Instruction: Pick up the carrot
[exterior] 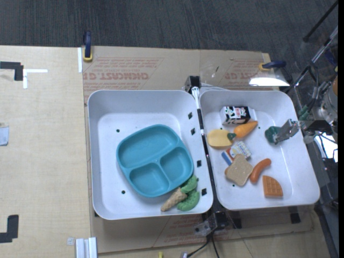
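While both white bins sit side by side on the bench, their contents run as follows from left to right.

Left bin (102, 144): holds a blue divided plate (155, 166) with three compartments, lying near the middle.
Front of left bin: a tan root-shaped piece (173, 200) and a green leafy toy (189, 195) lie touching each other, just beside the plate's near right corner.
Right bin (301, 181): holds the toy foods.
Yellow wedge (219, 138): lies at the bin's left side, touching the carrot's green end.
Carrot (244, 129): orange, tilted, in the back left part of the right bin, just in front of the black-and-white milk carton (236, 114).
Wrapped packet (240, 150): lies between the carrot and the bread slice (238, 172).
Sausage (260, 168): just beside the bread on its right.
Waffle piece (272, 187): near the front of the bin.
Gripper (283, 133): reaches in over the bin's right side, well apart from the carrot; a dark green thing sits at its tip, and whether the fingers are apart or closed cannot be told.
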### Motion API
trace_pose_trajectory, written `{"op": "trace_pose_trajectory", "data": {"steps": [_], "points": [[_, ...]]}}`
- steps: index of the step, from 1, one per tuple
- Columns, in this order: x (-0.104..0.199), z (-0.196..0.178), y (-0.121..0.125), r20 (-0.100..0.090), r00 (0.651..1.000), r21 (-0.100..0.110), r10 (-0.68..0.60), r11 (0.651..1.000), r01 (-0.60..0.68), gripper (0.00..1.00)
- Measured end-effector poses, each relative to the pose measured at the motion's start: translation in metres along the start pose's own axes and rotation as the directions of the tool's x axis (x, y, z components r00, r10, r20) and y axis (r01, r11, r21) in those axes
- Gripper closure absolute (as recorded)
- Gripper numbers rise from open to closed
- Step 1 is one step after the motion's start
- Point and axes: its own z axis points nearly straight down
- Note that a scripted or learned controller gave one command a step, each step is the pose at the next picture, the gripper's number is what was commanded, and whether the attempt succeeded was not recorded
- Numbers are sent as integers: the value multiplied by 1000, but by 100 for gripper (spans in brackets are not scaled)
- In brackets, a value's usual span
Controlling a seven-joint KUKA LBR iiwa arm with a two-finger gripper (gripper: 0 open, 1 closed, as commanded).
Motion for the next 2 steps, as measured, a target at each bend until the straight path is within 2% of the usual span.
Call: {"op": "trace_pose_trajectory", "data": {"steps": [1,2], "points": [[20,106,52,-1,991,2,136,991,-136,0],[31,162,87,0,979,0,206,979,-206,0]]}}
